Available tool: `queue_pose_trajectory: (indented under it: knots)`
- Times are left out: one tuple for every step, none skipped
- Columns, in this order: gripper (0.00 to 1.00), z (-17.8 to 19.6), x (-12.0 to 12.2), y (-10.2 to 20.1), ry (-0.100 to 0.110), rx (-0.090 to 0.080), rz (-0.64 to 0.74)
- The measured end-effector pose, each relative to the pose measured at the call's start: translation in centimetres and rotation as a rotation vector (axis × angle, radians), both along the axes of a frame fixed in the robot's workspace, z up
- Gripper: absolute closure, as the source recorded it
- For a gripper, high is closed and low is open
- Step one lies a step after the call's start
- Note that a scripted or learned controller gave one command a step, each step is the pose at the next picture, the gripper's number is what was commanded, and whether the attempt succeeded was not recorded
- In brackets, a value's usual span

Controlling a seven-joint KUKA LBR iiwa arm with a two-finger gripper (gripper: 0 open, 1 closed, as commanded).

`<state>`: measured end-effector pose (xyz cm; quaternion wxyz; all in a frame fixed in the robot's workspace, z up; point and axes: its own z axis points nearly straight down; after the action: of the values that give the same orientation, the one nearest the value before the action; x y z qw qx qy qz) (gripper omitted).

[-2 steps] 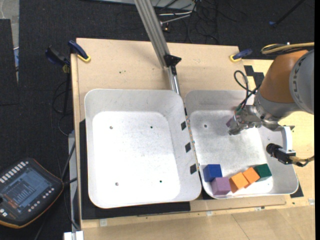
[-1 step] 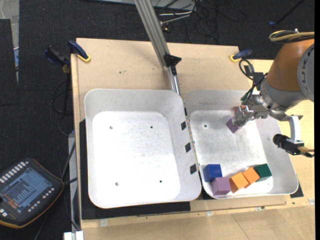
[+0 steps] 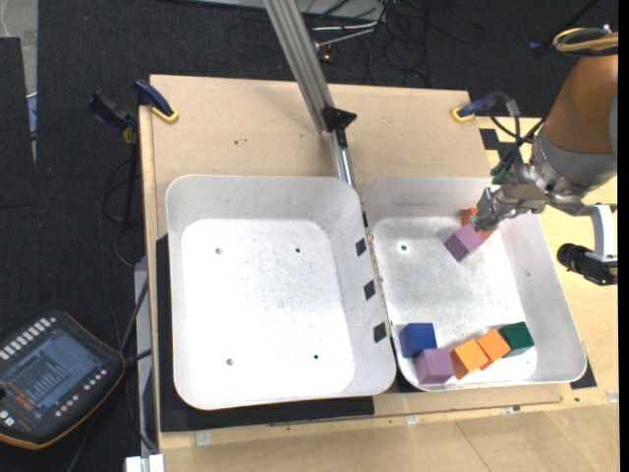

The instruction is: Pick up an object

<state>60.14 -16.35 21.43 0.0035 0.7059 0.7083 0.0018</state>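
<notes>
In the right bin [image 3: 550, 293], my gripper [image 3: 484, 224] hangs over the far right part, reaching in from the right. A light purple block [image 3: 461, 243] sits tilted at its fingertips, gripped by its upper right end, and the gripper is shut on it. A small orange-red piece [image 3: 471, 213] shows just left of the gripper; I cannot tell what it is. Along the near edge of the same bin lie a blue block [image 3: 418, 337], a second purple block [image 3: 434, 365], an orange block [image 3: 472, 353] and a green block [image 3: 516, 338].
The left bin [image 3: 187, 264] lies beside the right one, the two meeting at a ridge with black clips [image 3: 371, 288]. A metal pole [image 3: 305, 67] slants down from the top to the bins' far edge. Clamps [image 3: 157, 101] hold the bench corners.
</notes>
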Motion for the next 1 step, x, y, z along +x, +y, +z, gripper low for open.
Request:
queue_pose_trajectory:
  knots:
    - [1.00, -0.48, 1.22, 5.17, 0.005, 0.003, 0.005]
